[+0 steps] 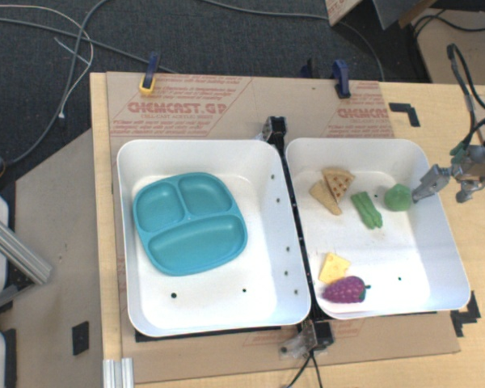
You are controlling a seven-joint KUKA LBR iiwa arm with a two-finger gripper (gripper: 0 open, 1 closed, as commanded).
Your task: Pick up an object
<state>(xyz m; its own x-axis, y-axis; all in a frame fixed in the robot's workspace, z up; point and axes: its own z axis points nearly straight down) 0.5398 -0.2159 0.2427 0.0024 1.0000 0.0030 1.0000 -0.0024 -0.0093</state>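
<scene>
In the right bin lie several toy foods. A round green piece is near the right wall, with a long green vegetable just to its left. Two tan waffle-like wedges lie toward the back left. A yellow cheese wedge and purple grapes sit at the front. My gripper hangs over the bin's right rim, open, with nothing between its fingers. Its left finger ends just right of the round green piece.
The left bin holds a teal divided plate. Two clamps hold the cardboard sheet at the back. Cables run across the dark floor behind the bench.
</scene>
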